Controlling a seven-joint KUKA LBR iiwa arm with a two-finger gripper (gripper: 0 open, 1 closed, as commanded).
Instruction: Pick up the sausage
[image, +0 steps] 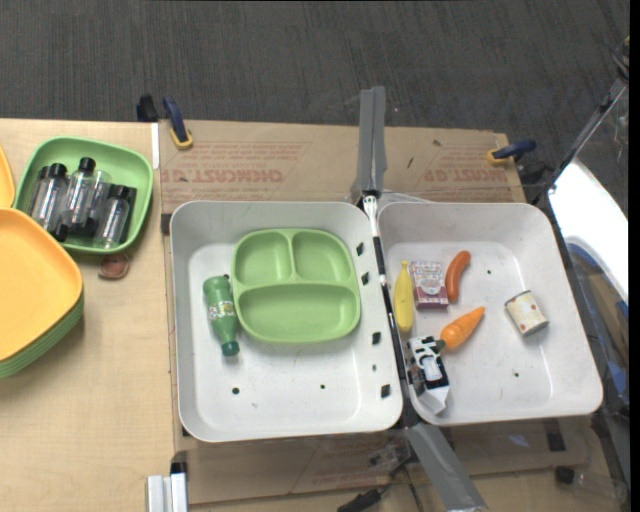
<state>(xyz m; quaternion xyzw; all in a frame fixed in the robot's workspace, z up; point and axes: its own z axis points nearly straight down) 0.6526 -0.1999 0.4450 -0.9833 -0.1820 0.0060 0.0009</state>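
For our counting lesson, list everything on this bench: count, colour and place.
bins: 2, white, side by side
divided plate: 1, green, left bin
bottle: 1, green, left bin, left of plate
banana: 1, yellow, right bin, left wall
small box: 1, pink-white, right bin, beside banana
sausage: 1, orange-red, right bin, right of box
carrot: 1, orange, right bin, middle
cylinder: 1, off-white, right bin, right side
black-and-white item: 1, right bin, near-left corner
tray: 1, green, far left, holding small bottles
stacked plates: several, orange, left edge
clamps: 2, blue-yellow, far cardboard corners
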